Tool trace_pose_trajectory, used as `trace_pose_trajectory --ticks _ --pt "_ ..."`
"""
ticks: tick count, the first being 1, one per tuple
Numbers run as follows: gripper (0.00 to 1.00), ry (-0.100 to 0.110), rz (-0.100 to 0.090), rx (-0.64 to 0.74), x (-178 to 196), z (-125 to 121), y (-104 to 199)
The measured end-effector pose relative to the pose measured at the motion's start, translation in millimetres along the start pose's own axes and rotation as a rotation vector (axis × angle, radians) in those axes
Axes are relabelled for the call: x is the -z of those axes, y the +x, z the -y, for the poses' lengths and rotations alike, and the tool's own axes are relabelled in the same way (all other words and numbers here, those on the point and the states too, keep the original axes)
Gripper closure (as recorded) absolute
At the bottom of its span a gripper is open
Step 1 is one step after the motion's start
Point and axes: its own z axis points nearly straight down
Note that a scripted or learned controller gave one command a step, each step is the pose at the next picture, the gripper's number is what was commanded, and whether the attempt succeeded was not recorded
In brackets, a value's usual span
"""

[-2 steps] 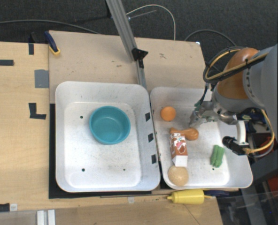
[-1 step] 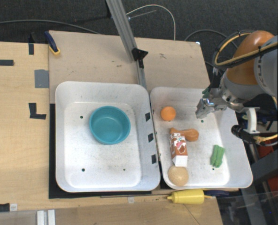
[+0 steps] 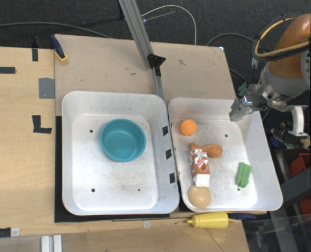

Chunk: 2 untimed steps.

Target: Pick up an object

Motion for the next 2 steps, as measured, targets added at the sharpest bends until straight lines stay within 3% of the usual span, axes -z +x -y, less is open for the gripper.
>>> trace_pose_trajectory --ticks 1,2 --pt "1.00 0.004 -0.002 0.000 27 -1 0" --pt "1.00 0.007 -0.004 0.005 26 16 59"
